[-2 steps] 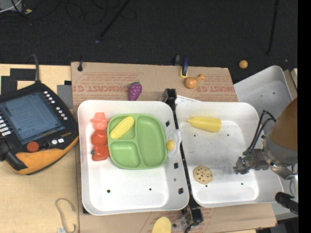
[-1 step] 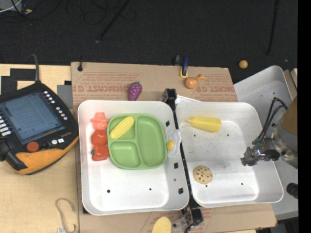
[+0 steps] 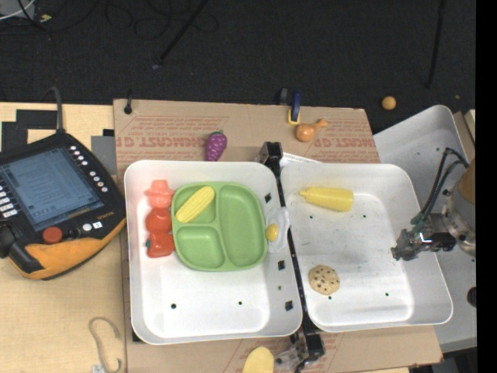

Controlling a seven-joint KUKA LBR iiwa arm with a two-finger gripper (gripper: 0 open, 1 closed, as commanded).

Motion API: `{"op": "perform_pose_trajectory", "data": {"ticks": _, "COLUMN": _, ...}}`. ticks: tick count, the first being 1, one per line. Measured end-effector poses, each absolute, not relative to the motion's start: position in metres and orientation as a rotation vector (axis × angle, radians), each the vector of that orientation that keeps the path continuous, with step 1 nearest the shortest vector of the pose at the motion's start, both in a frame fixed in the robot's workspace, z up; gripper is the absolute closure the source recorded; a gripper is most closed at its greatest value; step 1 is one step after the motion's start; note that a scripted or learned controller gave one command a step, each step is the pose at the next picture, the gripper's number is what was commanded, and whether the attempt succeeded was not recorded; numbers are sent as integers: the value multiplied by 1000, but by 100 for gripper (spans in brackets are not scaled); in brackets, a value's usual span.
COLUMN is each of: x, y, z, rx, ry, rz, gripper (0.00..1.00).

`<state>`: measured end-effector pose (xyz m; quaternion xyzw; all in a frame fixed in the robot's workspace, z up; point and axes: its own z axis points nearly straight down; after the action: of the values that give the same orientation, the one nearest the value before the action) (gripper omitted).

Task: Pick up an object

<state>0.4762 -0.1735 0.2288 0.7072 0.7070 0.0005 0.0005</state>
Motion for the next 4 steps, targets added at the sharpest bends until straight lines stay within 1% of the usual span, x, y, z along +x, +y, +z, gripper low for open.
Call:
{"op": "perform_pose_trajectory", "data": {"ticks": 2, "x": 517, "y": -75, "z": 240, "rx": 2218, "ry": 2227, "rz": 1, "gripper": 100}}
{"op": "perform_pose_trajectory", "data": {"ticks": 3, "x": 537, "y": -56, "z": 217, "rx": 2224, "ry": 2224, "rz": -3, "gripper": 100}}
{"op": "perform_pose_trajectory", "data": {"ticks": 4, "x": 535, "y": -46, "z": 219, "rx": 2224, "ry": 2223, "rz": -3, "gripper": 100}}
